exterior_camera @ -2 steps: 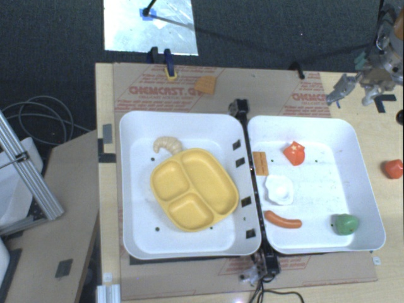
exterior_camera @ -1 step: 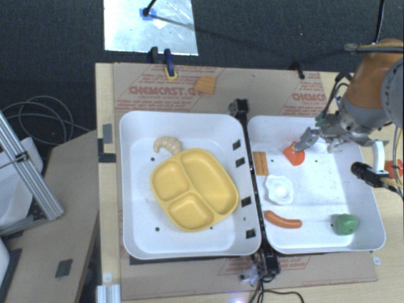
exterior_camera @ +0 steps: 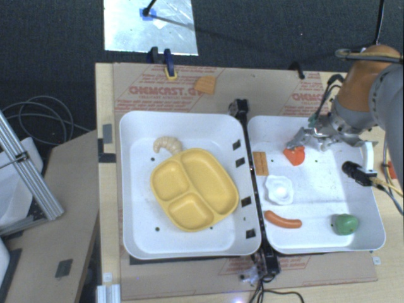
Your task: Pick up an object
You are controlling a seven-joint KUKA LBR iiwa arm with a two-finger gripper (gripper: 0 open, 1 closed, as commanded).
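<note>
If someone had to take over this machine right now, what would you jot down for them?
Gripper: low in the right bin, at the red piece; nothing visibly held.
Right bin also holds a white egg, sausage and green piece.
Left bin: yellow plate, croissant.
Done: the approach. Left: grip and lift an object.

silver sheet (exterior_camera: 150, 16) on dark floor | coiled cables (exterior_camera: 39, 122) left | blue-yellow clamps (exterior_camera: 165, 62) at bench edge
</note>
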